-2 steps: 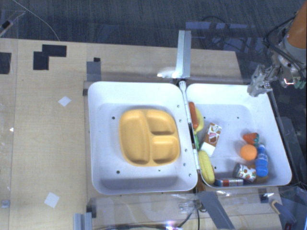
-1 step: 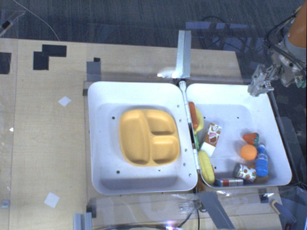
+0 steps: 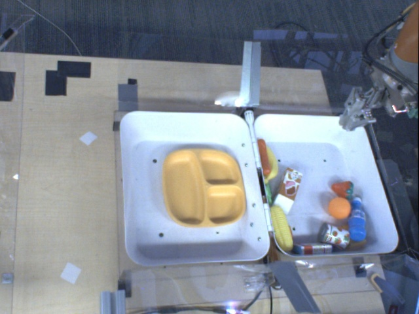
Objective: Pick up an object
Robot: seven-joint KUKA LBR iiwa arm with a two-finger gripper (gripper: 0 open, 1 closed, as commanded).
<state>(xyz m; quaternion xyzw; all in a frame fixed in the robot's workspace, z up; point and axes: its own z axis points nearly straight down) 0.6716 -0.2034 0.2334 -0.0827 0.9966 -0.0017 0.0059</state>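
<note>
A yellow divided tray [image 3: 201, 187] is seated in the left bin [image 3: 134, 195]. Small items, among them an orange ball [image 3: 339, 208] and a corn cob [image 3: 281, 226], are contained in the right bin [image 3: 314, 142]. The gripper [image 3: 358, 114] is positioned above its far right corner.

A wooden bench [image 3: 59, 195] is seen — two white bins [image 3: 134, 195] [image 3: 373, 175] are set side by side on it.

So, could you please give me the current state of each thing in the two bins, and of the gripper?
Yellow plastic divided tray: flat in the left white bin, compartments bare.
Orange ball: resting in the right white bin.
Blue plastic bottle: lying on its side.
Yellow toy corn cob: lying against the divider wall.
Printed can: lying on its side.
Two-finger gripper: above the right bin's far corner, holding nothing.
</note>
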